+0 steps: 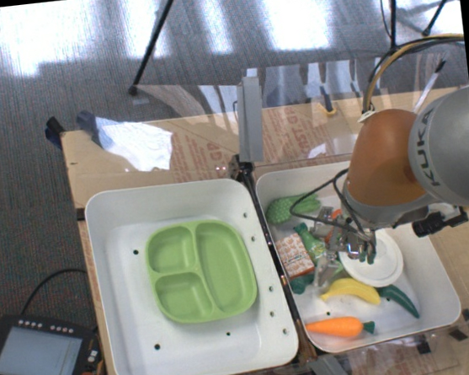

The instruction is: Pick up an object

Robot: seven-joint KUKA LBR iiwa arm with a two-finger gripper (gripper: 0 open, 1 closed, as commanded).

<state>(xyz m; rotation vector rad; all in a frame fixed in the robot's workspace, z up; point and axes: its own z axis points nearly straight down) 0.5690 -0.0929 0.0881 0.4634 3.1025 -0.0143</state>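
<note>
My gripper [343, 244] hangs low over the middle of the right bin [449, 300], under the orange wrist band. Beneath and around it lie several toy items: a knobbly green piece [281, 210] at the back left, a small red and white box [293, 254], a dark green bottle-like piece [312, 247], a yellow banana [350, 292], an orange carrot [337, 328], a dark green pepper [400, 299] and a white round dish [381, 264]. The gripper sits right over the clutter between the box and the dish. Nothing is visibly lifted.
The left bin [113, 265] holds a light green divided plate [200, 270]. A metal post [251, 125] rises behind the seam between the bins. A crumpled white cloth [137, 143] lies on the bench at the back left. A control pendant [39, 361] sits on the floor.
</note>
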